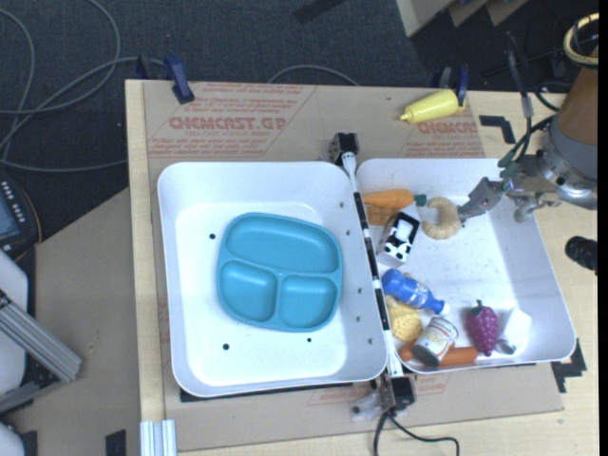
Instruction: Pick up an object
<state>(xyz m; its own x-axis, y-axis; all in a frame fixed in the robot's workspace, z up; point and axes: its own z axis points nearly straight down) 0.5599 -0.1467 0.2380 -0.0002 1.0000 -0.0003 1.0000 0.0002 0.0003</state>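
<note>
Right white bin, scattered with small items. Near the top left corner, an orange carrot-shaped piece, lying flat along the bin's upper edge. Just beside it to the right, a tan ring-shaped bagel. Below the carrot, a black-and-white cow-patterned block, tilted. Lower, a blue plastic bottle on its side, cap pointing lower right. Beneath that, a yellowish bumpy lump, touching a small tin can tipped over. Along the bottom edge, a second orange stick-like piece. Further right, a purple grape bunch.
</note>
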